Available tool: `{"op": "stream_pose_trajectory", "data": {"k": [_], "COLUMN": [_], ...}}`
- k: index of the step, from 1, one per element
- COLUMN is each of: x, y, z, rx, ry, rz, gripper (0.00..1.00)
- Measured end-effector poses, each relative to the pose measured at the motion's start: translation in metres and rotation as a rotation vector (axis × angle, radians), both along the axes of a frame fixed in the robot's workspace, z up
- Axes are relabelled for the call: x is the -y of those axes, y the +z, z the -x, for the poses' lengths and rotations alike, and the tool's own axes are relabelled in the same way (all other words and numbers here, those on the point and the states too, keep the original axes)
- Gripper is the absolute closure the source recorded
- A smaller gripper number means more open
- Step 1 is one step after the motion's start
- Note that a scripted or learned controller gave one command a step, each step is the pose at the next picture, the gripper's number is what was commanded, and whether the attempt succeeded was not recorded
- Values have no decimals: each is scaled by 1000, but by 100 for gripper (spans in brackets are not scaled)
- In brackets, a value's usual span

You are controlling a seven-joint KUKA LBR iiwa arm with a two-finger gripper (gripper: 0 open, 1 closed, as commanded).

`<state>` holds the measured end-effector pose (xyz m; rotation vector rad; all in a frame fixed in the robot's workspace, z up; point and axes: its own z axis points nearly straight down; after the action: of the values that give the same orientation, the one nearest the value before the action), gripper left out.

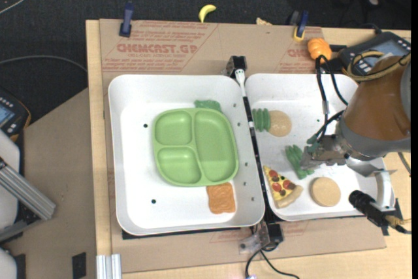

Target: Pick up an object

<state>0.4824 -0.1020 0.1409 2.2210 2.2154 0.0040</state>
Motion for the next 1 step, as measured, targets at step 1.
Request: {"op": "stream_pose_trajectory", "data": {"k": [1], "x": [-81], "y": [46], "z": [2], "rx": [0], "ry": [11], "rz": [-4], "gripper": [100]}}
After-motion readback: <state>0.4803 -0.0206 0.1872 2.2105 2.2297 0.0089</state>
